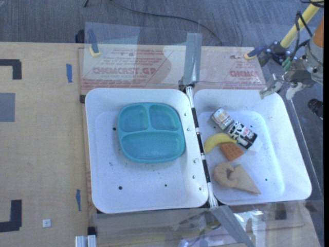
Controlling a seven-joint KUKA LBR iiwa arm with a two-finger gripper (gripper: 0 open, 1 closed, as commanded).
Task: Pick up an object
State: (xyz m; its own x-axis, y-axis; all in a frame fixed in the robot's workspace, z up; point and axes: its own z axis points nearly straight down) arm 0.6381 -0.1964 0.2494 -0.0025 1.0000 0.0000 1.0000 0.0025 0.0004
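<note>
On the wooden desk (41,153) sit two shallow white bins side by side. The left white bin (103,189) holds a teal plastic plate with three compartments (151,133), lying flat near the bin's middle. The right white bin (293,179) holds a cluster of small things toward its left half: a small silver-and-white can (221,118) lying on its side, a black-and-white cow-patterned block (241,134) just beside it, a yellow toy banana (216,141), an orange waffle-textured wedge (232,151) touching the banana, and a tan ice-cream-cone-shaped toy (235,177) below them. The gripper (281,84) hangs at the upper right corner of the right bin, above its rim and well apart from the toys; it holds nothing, and how far its fingers are parted cannot be told.
</note>
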